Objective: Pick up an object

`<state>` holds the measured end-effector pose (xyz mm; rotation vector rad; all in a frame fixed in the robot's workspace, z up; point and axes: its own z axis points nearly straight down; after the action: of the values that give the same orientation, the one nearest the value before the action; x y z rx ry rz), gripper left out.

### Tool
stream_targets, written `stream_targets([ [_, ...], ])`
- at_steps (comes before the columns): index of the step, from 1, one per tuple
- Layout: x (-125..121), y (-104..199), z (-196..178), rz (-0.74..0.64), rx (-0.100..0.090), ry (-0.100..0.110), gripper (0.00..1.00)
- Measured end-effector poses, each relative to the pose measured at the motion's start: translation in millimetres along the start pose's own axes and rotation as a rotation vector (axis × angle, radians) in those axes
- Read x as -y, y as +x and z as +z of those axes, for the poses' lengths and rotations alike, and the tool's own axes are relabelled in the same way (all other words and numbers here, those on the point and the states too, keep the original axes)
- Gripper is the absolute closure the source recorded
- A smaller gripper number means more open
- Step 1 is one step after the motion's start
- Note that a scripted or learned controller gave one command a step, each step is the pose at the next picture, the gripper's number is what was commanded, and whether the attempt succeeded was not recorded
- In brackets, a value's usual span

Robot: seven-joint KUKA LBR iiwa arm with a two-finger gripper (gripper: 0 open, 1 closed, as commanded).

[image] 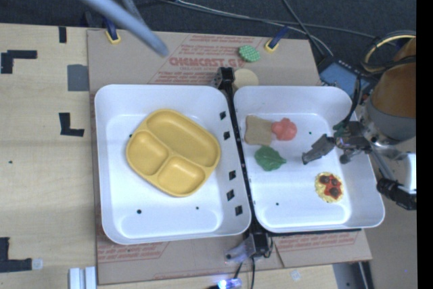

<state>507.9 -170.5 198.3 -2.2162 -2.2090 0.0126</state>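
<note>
The 2 white bins sit side by side on the bench. The left bin (115,145) holds a yellow tray (173,151) with 3 compartments. The right bin (304,101) holds a tan slice (258,130), a pink piece (285,129) just beside it, a green leaf (269,159) below them, and a small pizza (329,187) near the right wall. The gripper (327,149) hangs over the right bin, above the pizza and right of the leaf, its fingers spread and pinching nothing.
</note>
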Motion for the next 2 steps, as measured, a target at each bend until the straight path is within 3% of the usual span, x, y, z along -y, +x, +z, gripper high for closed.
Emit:
stream_targets([
  [1, -3, 0, -7, -0.004, 0.003, -0.013, 0.00],
  [2, -12, -5, 44, -0.004, 0.003, -0.011, 0.00],
])
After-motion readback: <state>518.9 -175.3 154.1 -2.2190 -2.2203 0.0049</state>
